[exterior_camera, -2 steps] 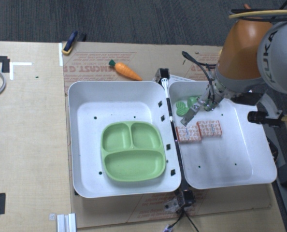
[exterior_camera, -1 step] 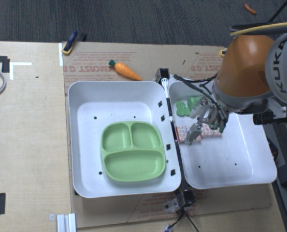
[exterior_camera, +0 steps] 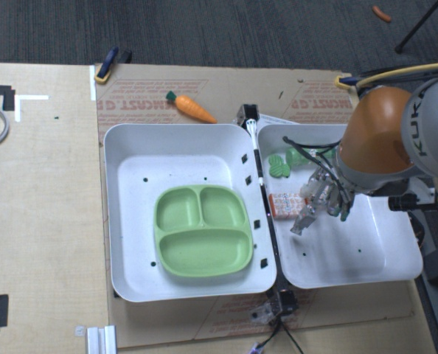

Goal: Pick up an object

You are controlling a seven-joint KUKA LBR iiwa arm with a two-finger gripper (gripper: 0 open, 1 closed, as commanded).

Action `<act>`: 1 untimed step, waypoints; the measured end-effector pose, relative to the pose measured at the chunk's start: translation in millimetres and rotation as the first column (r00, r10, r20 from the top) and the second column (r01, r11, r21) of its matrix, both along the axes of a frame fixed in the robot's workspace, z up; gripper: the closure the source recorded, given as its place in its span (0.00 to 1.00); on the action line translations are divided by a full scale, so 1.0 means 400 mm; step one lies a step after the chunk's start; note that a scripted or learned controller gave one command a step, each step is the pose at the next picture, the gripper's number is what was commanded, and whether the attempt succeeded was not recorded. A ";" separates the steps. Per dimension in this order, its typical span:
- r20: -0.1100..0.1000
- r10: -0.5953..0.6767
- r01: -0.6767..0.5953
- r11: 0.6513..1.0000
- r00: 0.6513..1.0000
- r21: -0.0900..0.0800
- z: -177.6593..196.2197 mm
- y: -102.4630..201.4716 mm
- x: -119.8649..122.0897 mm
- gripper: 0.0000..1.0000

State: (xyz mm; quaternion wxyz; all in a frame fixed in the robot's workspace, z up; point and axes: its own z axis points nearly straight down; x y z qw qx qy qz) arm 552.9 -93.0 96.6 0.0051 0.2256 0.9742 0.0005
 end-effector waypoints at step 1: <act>0.003 0.006 -0.006 1.000 1.000 0.000 0.002 -0.005 0.106 0.00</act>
